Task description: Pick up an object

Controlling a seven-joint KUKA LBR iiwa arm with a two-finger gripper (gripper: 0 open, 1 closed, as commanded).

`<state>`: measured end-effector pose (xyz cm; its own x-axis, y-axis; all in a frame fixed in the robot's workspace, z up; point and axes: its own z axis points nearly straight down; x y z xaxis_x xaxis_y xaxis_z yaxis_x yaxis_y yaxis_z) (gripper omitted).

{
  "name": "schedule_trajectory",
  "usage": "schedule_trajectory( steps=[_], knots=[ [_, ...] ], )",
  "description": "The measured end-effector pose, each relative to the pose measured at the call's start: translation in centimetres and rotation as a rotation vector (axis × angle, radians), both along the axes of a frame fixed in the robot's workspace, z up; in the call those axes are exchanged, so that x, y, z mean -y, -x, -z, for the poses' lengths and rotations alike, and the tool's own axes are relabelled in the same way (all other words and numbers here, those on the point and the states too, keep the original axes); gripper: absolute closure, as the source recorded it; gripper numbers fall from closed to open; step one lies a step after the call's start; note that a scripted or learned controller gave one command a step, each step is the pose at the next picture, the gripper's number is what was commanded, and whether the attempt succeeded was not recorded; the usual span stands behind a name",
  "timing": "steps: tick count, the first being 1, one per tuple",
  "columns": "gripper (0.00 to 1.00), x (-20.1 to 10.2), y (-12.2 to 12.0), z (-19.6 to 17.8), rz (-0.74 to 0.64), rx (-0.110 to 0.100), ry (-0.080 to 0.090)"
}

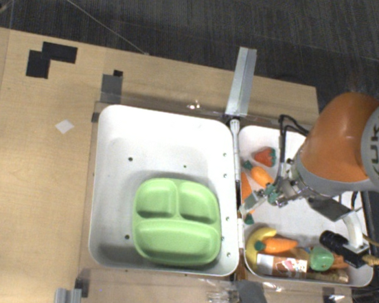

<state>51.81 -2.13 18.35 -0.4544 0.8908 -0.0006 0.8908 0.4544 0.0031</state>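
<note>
The gripper (275, 192) hovers low in the right bin (364, 278); its state I can't tell. The carrot (260, 175) beside it looks light, stiff and probably slick, so grasp mid-body.

Grey arm with orange band (343, 143) cut off by right edge, covering much of right shallow white bin (298, 271). Small metal gripper (275, 193) too small to read. Orange carrot-shaped toy (245, 188) partly hidden at bin's left wall.
</note>
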Motion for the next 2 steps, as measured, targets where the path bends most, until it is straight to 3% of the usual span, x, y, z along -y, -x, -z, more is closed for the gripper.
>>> schedule_trajectory(
  steps=[1,2],
  knots=[
    [0.0,4.4,-1.0,0.0,0.116,0.0,0.0],
    [0.0,7.3,-5.5,9.0,0.162,0.0,0.0]
  ],
)
